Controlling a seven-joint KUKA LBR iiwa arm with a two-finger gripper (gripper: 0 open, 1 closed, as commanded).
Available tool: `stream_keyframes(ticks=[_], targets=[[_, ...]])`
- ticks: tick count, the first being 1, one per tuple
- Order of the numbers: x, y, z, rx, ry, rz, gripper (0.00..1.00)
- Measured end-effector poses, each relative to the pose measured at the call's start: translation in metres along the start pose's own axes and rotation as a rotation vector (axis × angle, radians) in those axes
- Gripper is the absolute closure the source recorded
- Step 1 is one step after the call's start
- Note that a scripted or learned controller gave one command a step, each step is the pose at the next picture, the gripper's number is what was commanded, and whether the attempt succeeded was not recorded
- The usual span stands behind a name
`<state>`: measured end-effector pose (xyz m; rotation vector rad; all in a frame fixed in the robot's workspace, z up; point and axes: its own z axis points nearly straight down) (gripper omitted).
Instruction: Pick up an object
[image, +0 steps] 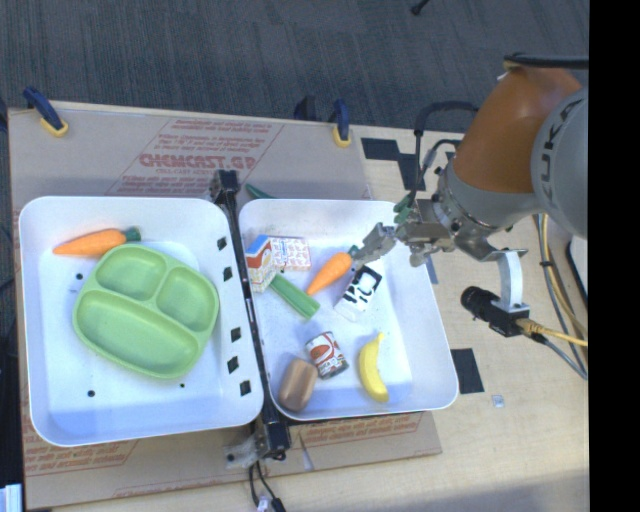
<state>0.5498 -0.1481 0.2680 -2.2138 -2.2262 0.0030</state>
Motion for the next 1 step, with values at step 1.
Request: stream_keyframes(ticks=[1], targets=[[0.0,0.0,0.0,0.0,0.0,0.0,0.0]])
